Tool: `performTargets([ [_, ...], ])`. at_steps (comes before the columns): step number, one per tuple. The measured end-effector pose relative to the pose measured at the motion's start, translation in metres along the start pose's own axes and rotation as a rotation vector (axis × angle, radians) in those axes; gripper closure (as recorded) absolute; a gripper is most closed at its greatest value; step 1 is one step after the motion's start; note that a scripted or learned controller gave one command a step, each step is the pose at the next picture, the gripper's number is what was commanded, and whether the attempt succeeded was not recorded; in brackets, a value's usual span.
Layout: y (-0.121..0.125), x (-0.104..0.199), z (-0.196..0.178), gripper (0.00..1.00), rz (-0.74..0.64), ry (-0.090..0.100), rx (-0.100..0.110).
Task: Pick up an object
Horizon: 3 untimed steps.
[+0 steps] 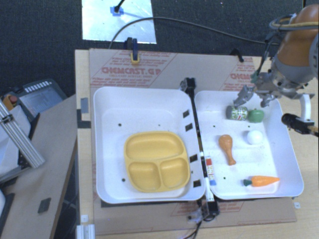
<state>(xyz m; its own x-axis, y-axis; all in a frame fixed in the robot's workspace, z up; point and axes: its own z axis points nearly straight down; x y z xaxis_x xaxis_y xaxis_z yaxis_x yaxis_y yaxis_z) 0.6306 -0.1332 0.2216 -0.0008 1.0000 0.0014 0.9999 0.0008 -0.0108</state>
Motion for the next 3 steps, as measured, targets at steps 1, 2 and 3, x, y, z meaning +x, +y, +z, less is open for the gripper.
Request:
performTargets([
  [1, 0.002, 0.000, -0.008, 0.00, -0.002, -0.002, -0.012],
  [2, 0.006, -0.008, 0.038, 0.00, 0.000, -0.002, -0.010],
  [3, 0.005, -0.007, 0.080, 0.00, 0.000, -0.002, -0.009],
])
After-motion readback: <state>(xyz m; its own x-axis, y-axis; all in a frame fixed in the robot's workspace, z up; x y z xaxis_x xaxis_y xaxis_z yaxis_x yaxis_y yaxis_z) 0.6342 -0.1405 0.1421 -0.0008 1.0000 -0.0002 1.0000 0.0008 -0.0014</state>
